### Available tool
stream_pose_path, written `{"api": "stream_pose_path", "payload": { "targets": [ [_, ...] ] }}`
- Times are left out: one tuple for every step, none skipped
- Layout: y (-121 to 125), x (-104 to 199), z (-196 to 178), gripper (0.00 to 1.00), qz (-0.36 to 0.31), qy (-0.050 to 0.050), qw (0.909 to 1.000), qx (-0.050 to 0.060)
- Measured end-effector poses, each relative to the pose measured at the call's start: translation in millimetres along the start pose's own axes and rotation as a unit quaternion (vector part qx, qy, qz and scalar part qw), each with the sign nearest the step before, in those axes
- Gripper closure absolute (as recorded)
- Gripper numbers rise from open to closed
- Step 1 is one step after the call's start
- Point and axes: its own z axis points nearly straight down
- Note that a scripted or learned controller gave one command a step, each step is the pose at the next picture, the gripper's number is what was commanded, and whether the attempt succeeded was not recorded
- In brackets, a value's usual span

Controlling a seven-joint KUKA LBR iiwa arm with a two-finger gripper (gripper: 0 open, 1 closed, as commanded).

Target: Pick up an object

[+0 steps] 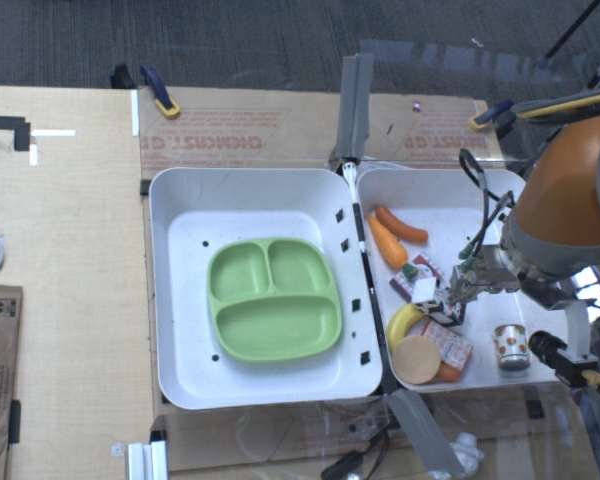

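Crowding is the risk, since the hand (450,303) hangs low among a banana (402,322) just beside it, a snack packet (417,280) and a round disc (417,359), so it may snag two or none (its tips blur against wiring, spread or closed I cannot tell).

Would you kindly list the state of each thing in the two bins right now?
Green plate: upright, flat in left bin.
Carrots: two, lying touching in right bin.
Banana: lying beside the round disc.
Can: standing upright.
Gripper: low over the packets.
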Motion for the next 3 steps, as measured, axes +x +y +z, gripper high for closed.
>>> {"api": "stream_pose_path", "payload": {
  "targets": [
    [58.4,107.1,0.0,1.0,-0.059,-0.001,0.9982,0.0],
    [107.1,119.5,-0.4,1.0,-0.155,-0.002,0.988,-0.001],
    [157.9,204.6,65.3,1.0,-0.137,-0.002,0.9906,-0.001]
  ]
}}
